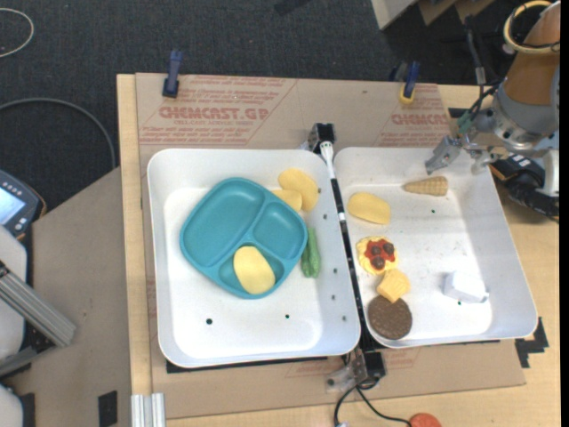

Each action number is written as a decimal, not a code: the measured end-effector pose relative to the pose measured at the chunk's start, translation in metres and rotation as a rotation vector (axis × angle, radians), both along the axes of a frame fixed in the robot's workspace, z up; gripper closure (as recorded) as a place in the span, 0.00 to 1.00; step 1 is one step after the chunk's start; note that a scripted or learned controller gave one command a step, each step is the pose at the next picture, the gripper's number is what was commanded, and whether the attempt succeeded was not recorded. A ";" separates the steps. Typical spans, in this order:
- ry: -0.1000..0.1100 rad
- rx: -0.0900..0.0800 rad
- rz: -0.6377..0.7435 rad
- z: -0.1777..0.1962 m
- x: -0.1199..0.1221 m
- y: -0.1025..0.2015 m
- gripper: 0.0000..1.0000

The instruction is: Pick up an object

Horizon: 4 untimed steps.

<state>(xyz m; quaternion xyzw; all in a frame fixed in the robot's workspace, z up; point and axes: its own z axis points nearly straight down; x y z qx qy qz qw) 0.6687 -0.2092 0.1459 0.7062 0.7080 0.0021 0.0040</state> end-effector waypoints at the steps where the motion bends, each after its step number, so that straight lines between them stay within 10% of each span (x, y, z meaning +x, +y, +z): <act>1: 0.012 0.003 -0.007 0.014 -0.073 -0.017 0.00; 2: 0.012 0.004 -0.004 0.013 -0.103 -0.015 0.00; 3: 0.019 0.010 0.001 -0.035 -0.171 0.071 0.00; 4: 0.006 0.002 -0.003 -0.022 -0.166 0.065 1.00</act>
